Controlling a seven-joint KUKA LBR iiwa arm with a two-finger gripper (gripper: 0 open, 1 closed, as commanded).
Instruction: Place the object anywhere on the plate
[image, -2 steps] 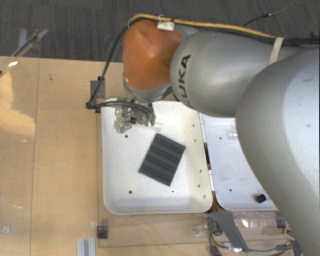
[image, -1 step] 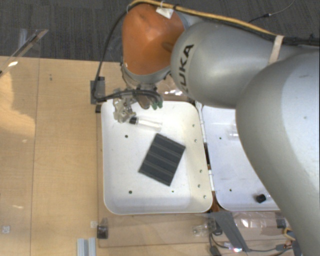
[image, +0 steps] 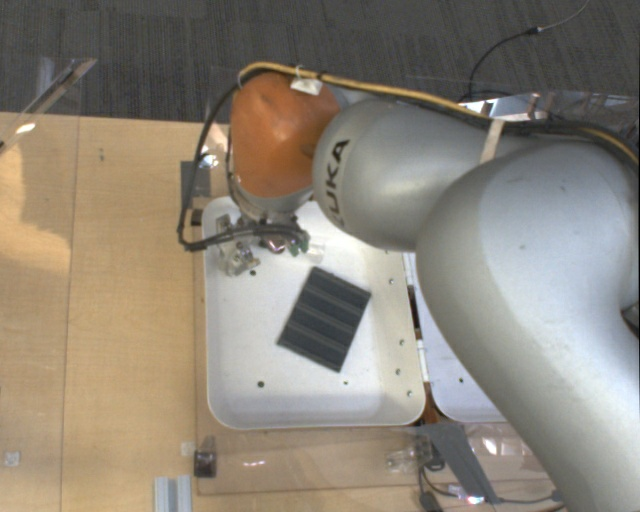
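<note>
Camera view: the shallow white plastic bin (image: 240, 400) on the left serves as the landmark for all positions below. A dark grey ribbed rectangular plate (image: 324, 318) lies flat on the bin floor near its middle, its long axis running diagonally from the bin's near-left toward its far-right. The grey KUKA arm with the orange band (image: 270, 135) reaches in from the right and hangs over the bin's far-left corner. The gripper (image: 250, 243) sits below the orange band, close to the bin floor at that corner; whether it is open or closed cannot be determined, and no object can be confirmed in its grasp. Small metallic and greenish parts cluster at the gripper tip, too small to identify. The plate lies toward the near-right of the gripper, apart from it, with bare bin floor between them. Judgement: the coming move is a short diagonal travel over open floor; the bin's left and near walls stand well clear of that path. The wooden counter (image: 100, 300) extends left of the bin.
</note>
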